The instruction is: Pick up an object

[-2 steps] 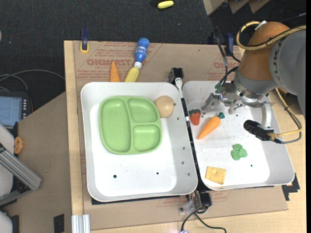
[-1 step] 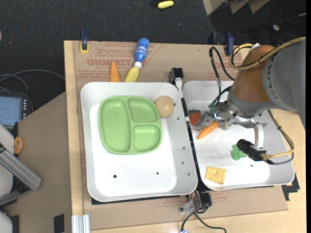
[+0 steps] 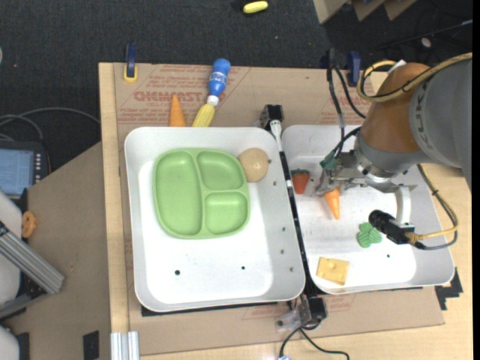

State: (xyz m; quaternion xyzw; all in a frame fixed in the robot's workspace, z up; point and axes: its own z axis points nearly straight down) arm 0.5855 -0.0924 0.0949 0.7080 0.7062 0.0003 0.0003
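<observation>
Gripper [image 3: 337, 183] sits over the leafy end of the carrot [image 3: 332, 203] in the right bin [image 3: 427, 276], just right of the red piece [image 3: 300, 181]. Grip state: cannot tell. Best to centre on the carrot's body and approach square.

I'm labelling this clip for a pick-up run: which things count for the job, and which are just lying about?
For the job:
- gripper
- carrot, just below the gripper
- red piece
- green toy
- cheese block
- right bin

Lying about:
- green divided plate
- tan ball
- left bin
- blue-capped bottle
</observation>
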